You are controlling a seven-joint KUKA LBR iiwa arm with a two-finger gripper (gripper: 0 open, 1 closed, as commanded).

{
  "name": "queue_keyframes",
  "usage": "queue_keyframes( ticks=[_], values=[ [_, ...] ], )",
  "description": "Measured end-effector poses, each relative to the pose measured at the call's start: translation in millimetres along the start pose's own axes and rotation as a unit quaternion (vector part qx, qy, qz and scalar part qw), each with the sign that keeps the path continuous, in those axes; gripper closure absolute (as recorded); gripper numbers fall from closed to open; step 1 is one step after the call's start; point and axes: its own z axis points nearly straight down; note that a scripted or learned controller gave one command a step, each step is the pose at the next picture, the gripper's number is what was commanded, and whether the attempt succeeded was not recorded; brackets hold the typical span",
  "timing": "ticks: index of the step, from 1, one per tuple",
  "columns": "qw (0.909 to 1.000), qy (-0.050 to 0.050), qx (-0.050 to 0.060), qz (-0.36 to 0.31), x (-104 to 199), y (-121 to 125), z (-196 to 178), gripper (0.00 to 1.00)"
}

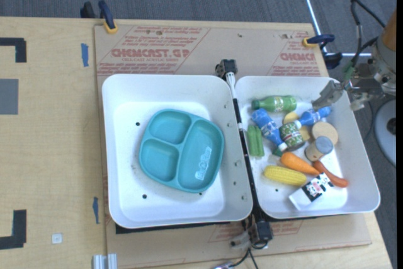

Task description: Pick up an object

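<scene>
Honestly, I cannot tell how the gripper (329, 95) is set; it hovers at the upper right rim of the right bin (362, 198), dark and foreshortened against the arm, with nothing visibly in it.

The toys lie heaped in that bin, and the nearest candidate looks like the small blue bottle (315, 116) just below the gripper. Its long axis runs on a diagonal, one end up toward the bin's right wall, the other down toward the pile's middle.

The crowding is the worry. The blue bottle touches the yellow piece (291, 117) and sits just beside the round tan disc (325, 133), so a descent could catch a neighbour or pinch across the wrong axis and squirt the bottle out. The wall is near enough to foul the approach. The left bin (116, 154) holds a teal divided plate (181, 150), well apart.
</scene>
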Motion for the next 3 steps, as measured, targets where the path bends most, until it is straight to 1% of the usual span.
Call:
queue_keyframes(
  ticks=[1, 2, 3],
  values=[
    [0.9951, 0.000, 0.000, -0.099, 33.3, -50.1, 130.3, 0.00],
    [0.9881, 0.000, -0.013, -0.153, 14.8, -70.4, 183.3, 0.00],
    [0.9881, -0.002, -0.018, -0.153, 14.1, -67.3, 170.8, 1.00]
  ],
)
